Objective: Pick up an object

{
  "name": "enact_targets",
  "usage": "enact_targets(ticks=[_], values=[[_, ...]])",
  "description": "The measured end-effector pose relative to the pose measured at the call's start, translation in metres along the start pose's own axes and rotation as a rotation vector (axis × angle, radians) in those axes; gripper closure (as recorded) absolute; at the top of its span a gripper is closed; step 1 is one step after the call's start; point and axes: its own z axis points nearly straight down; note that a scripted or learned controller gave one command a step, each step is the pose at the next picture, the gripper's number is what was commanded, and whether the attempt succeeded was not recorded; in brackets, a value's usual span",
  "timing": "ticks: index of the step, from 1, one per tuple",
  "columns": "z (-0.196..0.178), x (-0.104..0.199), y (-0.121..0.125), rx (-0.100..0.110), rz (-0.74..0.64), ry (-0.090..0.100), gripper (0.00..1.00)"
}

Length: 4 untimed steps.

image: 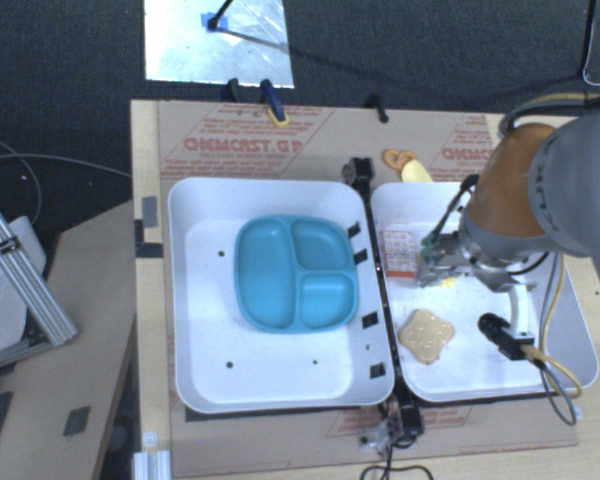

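A tan, bread-like flat piece (pixel 426 335) is lying at about six o'clock in the right shallow white bin (pixel 580 343). Just beyond it, the grey gripper (pixel 435 268) is reaching in from three o'clock, hovering beside a small white-and-red packet (pixel 398 251); whether its fingers are spread or pinching something, I cannot tell. The blue divided plastic plate (pixel 295 274) is sitting centred in the left white bin (pixel 205 298). At twelve o'clock, a pale yellow rounded object (pixel 416 172) is resting on the cardboard-covered tabletop (pixel 230 138).

Robotics lab: white bins (pixel 195 268) (cardboard-lined bench (pixel 310 133)).
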Motion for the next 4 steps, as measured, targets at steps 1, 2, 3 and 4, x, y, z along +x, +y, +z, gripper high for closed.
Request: enact_targets(ticks=[1, 2, 3, 4], values=[[-0.152, 0.072, -0.029, 0.002, -0.006, 0.002, 1.0], [-0.11, 0.105, -0.012, 0.012, -0.001, 0.0, 1.0], [-0.143, 0.172, -0.038, 0.01, -0.004, 0.001, 1.0], [-0.187, 0.101, -0.017, 0.006, 0.009, -0.002, 1.0]])
